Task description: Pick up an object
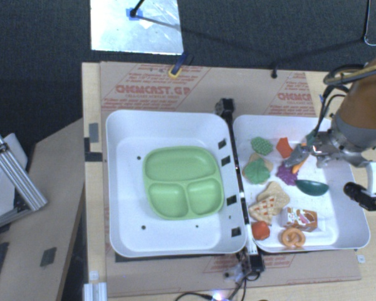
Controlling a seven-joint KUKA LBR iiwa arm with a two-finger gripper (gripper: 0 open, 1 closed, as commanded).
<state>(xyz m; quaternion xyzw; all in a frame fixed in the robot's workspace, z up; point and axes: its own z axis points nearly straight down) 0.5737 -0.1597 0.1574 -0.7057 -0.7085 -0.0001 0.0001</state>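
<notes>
- Hand [299, 162]: we find it low over the purple toy [286, 175], right of frame; its grip we cannot tell.
- Lifting: not yet done, we judge.

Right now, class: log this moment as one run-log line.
arm: in from right | gripper: low over right bin, above purple toy | grasp: none seen | left bin: green tray

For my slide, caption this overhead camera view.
Gripper hovers over toys in right bin; green tray sits in left bin.
</notes>
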